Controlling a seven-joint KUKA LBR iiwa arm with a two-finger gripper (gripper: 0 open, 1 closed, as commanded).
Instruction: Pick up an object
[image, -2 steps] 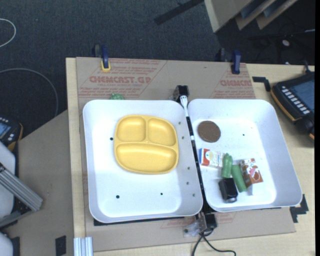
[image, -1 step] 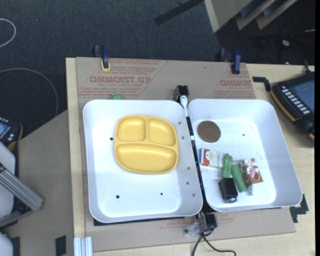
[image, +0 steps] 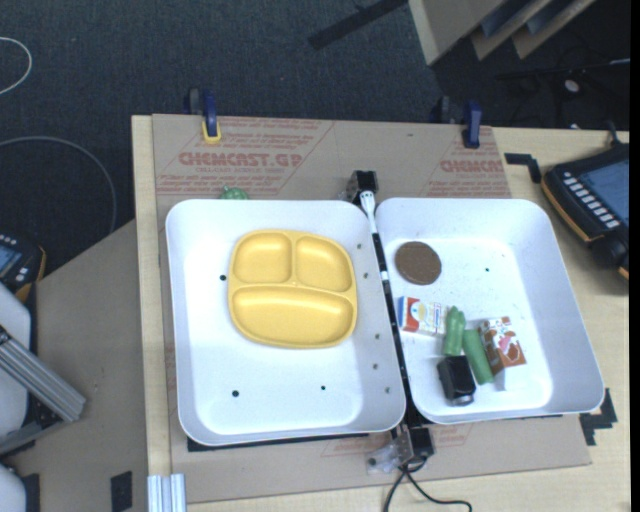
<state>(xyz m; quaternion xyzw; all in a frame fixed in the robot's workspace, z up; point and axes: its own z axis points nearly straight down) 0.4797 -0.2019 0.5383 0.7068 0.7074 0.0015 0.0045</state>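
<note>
Glossy smooth plastic yellow tray (image: 293, 288); both white bins (image: 200, 330) look matt plastic; brown board (image: 300, 160) looks like matt cardboard.

Bright, even overhead light; white bins (image: 270, 420) glare slightly; soft shadows; mildly blurry.

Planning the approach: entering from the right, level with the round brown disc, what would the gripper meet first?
Likely the round brown disc; clearance over the white bin's rim is unclear.

yellow divided tray (image: 293, 288) | left bin | brown disc (image: 418, 262), green tubes (image: 463, 340) | right bin
</note>
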